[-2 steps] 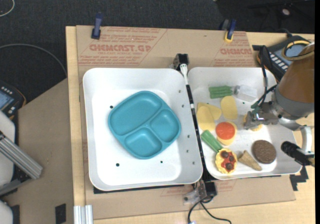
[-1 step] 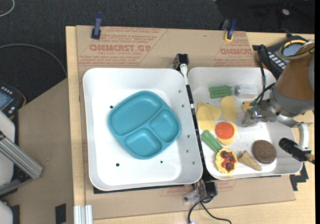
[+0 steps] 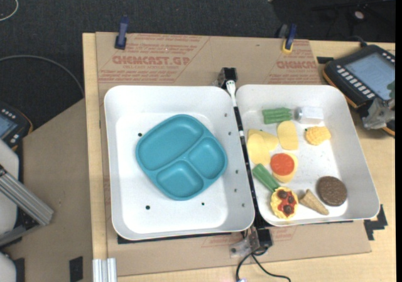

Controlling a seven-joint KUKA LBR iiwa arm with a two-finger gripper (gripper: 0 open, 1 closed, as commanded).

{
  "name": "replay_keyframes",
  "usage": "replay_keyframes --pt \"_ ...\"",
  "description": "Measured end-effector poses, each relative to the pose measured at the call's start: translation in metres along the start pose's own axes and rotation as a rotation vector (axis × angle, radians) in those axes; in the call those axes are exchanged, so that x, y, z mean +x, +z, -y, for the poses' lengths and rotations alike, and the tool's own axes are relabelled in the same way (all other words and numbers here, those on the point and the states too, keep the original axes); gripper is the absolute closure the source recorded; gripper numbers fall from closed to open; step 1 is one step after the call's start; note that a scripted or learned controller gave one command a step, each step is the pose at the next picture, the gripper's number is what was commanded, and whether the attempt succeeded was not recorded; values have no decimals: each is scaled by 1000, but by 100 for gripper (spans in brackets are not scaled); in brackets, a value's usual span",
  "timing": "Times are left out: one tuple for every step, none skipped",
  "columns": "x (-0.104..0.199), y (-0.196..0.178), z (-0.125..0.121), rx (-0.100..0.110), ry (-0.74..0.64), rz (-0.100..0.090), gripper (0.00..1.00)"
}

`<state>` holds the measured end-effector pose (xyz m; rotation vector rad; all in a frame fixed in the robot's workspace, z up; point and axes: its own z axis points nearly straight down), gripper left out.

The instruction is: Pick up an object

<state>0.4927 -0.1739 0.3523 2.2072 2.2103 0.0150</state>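
Camera view is showing small toy foods (image 3: 282, 164) crowding the right white bin (image 3: 358, 168); a grasp risks slipping between neighbours. Hand state cannot be told.

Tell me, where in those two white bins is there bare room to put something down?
The left bin has bare floor all round the blue divided plate, widest along its left wall and near corners. The right bin is crowded through its middle and near edge with toy food; bare floor lies along its right wall, above the brown cookie and beside the yellow waffle.
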Motion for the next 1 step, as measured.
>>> replay_keyframes --pt "-17 145 -41 27 2 -8 100"
